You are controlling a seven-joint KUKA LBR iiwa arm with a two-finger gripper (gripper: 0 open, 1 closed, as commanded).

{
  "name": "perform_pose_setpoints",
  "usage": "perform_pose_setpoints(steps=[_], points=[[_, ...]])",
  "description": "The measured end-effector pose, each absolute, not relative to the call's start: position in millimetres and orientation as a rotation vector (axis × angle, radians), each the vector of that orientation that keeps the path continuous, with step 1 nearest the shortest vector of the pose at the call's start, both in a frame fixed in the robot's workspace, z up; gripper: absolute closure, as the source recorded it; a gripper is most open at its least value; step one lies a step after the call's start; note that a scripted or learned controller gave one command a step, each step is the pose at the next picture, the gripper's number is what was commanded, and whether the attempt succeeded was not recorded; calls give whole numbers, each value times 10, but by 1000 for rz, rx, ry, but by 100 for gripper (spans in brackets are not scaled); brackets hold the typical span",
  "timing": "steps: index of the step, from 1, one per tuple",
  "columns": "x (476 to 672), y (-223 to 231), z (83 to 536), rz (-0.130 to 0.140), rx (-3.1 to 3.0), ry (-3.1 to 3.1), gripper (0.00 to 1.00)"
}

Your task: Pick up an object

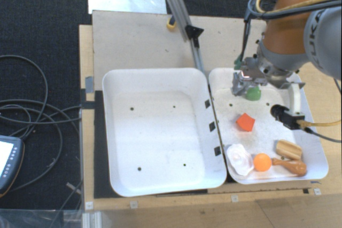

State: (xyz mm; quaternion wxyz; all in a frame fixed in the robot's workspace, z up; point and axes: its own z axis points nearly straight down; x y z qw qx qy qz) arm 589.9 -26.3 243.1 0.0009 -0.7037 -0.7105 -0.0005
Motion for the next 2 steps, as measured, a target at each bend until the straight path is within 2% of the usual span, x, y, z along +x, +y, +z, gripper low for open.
perform_pose_setpoints(steps=[2], points=[[5566,602,2283,-1,-2208,-2231,100]])
